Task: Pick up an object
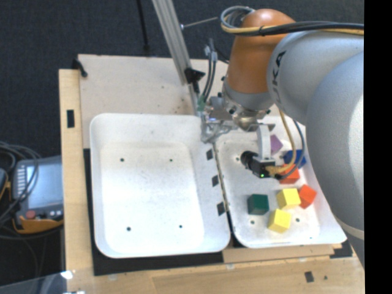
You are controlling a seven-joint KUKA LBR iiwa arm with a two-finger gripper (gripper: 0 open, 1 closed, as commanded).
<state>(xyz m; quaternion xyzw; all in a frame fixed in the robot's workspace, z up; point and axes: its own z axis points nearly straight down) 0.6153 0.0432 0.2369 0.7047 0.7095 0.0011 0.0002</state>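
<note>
Gripper on the grey arm hangs over the upper left corner of the right-hand shallow white bin, at the rim it shares with the left-hand white bin. From my feed I cannot tell how wide it stands or whether it has anything. Well apart from it, lower in that bin, lie a dark green cube, a yellow cube and an orange-red block. I judge the pick is yet to be made.
</note>
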